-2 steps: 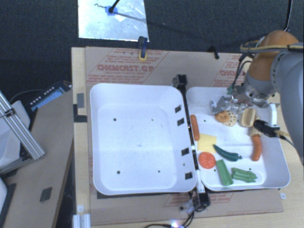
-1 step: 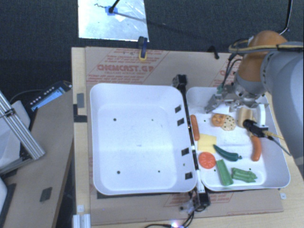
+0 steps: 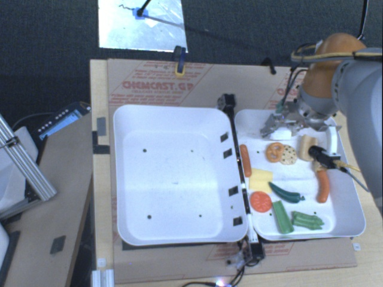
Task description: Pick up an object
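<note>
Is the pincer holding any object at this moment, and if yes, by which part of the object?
It cannot be told. The pincer sits low at the far end of the right bin, above the toy food, but the view does not show whether anything is in it.

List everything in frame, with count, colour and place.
shallow white bin on the left: 1, white, bench left
shallow white bin on the right: 1, white, bench right, holds the toy food
orange carrot-like stick: 1, orange, right bin's left wall
yellow flat cheese slice: 1, yellow, right bin
red round tomato slice: 1, red, right bin front
dark green pepper: 1, right bin middle
green bean bundle: 1, right bin front
orange-red sausage: 1, right bin right
grey arm's gripper: 1, over right bin's back
</note>
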You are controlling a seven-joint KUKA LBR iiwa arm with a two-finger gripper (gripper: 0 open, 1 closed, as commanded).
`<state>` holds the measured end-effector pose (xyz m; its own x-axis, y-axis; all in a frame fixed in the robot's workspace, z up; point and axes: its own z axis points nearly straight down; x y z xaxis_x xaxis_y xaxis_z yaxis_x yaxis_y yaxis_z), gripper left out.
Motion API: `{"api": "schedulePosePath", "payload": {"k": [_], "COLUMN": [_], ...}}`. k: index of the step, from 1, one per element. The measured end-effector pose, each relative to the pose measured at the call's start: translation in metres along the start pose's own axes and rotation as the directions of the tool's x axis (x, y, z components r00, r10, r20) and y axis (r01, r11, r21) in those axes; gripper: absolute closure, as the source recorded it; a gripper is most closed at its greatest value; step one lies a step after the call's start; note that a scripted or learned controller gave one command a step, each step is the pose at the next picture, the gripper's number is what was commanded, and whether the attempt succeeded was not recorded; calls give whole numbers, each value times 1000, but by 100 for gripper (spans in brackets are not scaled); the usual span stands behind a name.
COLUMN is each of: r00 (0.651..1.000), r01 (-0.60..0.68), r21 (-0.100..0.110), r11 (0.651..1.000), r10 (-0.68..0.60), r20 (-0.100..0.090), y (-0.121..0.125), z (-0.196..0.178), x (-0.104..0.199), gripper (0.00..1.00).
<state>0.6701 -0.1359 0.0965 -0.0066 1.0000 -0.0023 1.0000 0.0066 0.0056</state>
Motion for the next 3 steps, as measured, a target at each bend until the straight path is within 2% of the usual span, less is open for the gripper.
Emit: {"api": "schedulePosePath", "payload": {"k": [1, 2, 3], "r00": [1000, 1000, 1000], "r01": [3, 0, -7], "r21": [-10, 6, 11], "r11": [1000, 1000, 1000], "r10": [-3, 0, 7], "r20": [-3, -2, -3], "y": [-2, -22, -87], "z": [-133, -118, -87], "x": [57, 86, 67], "gripper": [100, 100, 100]}}
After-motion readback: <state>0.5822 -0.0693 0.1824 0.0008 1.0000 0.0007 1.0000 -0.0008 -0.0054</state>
